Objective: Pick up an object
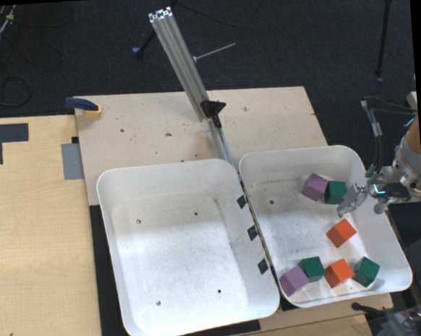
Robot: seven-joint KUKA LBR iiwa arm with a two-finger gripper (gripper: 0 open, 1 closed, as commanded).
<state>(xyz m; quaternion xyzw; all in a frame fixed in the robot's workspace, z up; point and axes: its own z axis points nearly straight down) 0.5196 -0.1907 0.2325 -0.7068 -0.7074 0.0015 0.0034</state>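
**Tool at the right bin's edge, blocks scattered below**

The arm [412,148] reaches in from the right, and its tool [354,197] sits low over the right bin [297,158], near that bin's right wall. Whether the tool is apart or together cannot be told from this slanted view; nothing can be seen clamped in it.

Seven blocks lie in the right bin. A purple block [315,187] and a green block [336,191] touch each other in the upper middle, with the green one just beside the tool. An orange block [341,232] sits alone below them. Along the bin's near edge lies a row: a second purple block [293,279], a second green block [312,267] touching it, a second orange block [339,272], and a third green block [366,271] at the right end.

The left bin [125,185] stands beside the right one on the counter [149,128]. A metal rail [182,61] slants up from between the bins toward the top of the view. A small blue and yellow clamp [82,105] rests at the counter's far left corner. No writing or labels can be read anywhere.
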